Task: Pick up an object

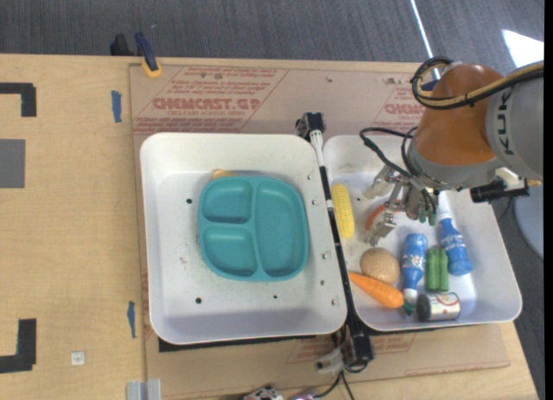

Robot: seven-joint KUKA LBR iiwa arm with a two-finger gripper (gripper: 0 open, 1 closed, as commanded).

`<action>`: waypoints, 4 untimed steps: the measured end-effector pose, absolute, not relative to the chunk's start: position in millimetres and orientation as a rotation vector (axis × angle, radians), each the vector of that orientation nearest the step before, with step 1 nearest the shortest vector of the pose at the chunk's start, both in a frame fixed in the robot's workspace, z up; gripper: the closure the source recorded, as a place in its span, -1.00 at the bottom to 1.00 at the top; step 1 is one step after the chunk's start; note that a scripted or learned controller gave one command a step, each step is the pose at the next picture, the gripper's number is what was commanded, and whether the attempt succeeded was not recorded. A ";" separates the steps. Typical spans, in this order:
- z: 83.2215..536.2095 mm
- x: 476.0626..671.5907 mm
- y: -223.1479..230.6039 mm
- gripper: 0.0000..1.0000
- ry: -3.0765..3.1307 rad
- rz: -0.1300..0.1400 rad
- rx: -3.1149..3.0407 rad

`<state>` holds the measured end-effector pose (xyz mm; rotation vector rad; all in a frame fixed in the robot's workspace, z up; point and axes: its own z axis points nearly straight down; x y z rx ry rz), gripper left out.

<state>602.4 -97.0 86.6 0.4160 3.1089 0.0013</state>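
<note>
Gripper low over the right bin, nothing held.

Nearest us along the right bin's [510, 303] front edge lie a small can [442, 305] and a carrot [378, 289], with a round tan ball [379, 263] just behind the carrot; we judge these toys light and rigid, the ball and can apt to roll. Beside them, two blue bottles [416, 261] and a green one [437, 267] lie packed together. Farther back the corn cob [343, 209] lies apart against the left wall, so we would grasp it across its middle. Our gripper [390, 203] hangs beside it, fingers spread, holding nothing. The left bin [164, 217] carries a teal divided plate [254, 226].
</note>
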 end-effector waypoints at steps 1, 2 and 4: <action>86.6 593.4 -96.0 -1.00 3.008 0.003 0.891; 87.0 556.7 -103.1 -1.00 3.124 0.000 0.250; 185.6 583.2 -41.8 1.00 3.126 0.001 -0.236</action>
